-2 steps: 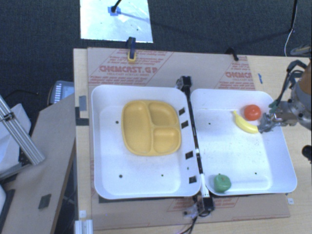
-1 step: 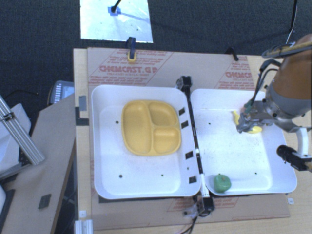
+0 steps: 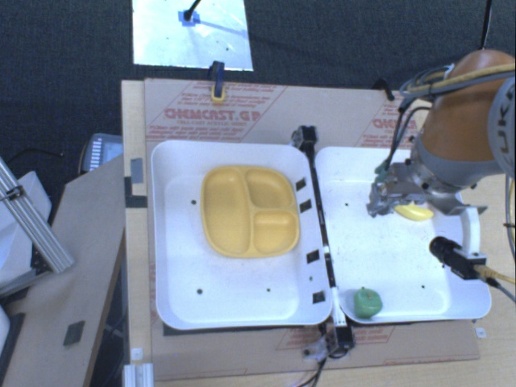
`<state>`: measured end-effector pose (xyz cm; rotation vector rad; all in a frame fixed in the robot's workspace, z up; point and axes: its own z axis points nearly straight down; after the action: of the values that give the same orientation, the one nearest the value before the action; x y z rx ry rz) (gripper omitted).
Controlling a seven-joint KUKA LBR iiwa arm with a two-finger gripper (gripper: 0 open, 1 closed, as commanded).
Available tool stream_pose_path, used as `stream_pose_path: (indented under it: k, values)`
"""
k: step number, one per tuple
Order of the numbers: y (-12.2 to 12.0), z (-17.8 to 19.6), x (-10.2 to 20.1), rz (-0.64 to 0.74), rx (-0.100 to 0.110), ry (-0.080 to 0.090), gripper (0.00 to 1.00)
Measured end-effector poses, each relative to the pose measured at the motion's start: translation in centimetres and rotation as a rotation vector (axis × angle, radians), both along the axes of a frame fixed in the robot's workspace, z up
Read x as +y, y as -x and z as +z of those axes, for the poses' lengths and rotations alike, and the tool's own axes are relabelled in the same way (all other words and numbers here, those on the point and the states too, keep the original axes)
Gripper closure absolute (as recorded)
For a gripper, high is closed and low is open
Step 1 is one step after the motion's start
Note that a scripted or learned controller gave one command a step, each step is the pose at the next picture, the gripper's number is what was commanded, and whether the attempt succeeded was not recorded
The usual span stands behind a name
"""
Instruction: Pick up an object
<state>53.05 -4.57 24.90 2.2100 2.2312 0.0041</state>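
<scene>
A small yellow object (image 3: 416, 211), banana-like, lies in the upper right part of the right bin (image 3: 387, 260). My gripper (image 3: 381, 205) hangs low over that bin, just left of the yellow object and close against it. The arm's grey and orange wrist covers the area behind it. A green round object (image 3: 368, 302) sits near the right bin's front left corner, well apart from the gripper.
A yellow divided plate (image 3: 248, 210) lies in the middle of the left bin (image 3: 173, 280). A black divider with clips (image 3: 316, 216) runs between the bins. A black fitting on the arm (image 3: 453, 256) overhangs the right bin's right side.
</scene>
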Motion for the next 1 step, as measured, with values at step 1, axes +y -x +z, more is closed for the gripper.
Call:
stream_pose_path:
  k: [1]
  values:
    - [0.15,0.37,5.21,0.0,0.001,-0.001,1.0]
